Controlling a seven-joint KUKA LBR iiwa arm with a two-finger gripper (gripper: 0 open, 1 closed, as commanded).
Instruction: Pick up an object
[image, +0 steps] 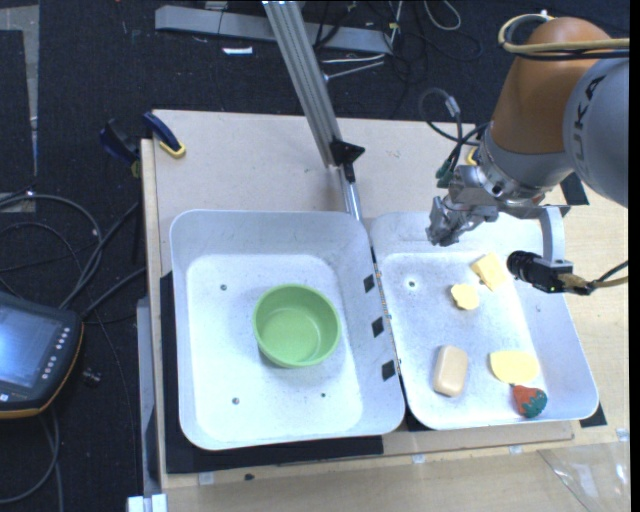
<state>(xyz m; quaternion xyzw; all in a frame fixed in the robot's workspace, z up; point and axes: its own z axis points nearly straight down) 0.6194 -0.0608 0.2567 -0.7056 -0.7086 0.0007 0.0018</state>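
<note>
Gripper (445, 233) hovering over right bin's (420, 395) far corner, can't tell its state. I'd drop squarely over small yellow piece (465, 296), descend straight.

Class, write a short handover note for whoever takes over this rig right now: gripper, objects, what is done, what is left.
Gripper: above the far edge of the right bin, nothing between its fingers.
Right bin: yellow block, small yellow piece, beige block, yellow disc, red-and-teal toy.
Left bin: green bowl.
Done: nothing picked up.
Left: pick up one object.
</note>
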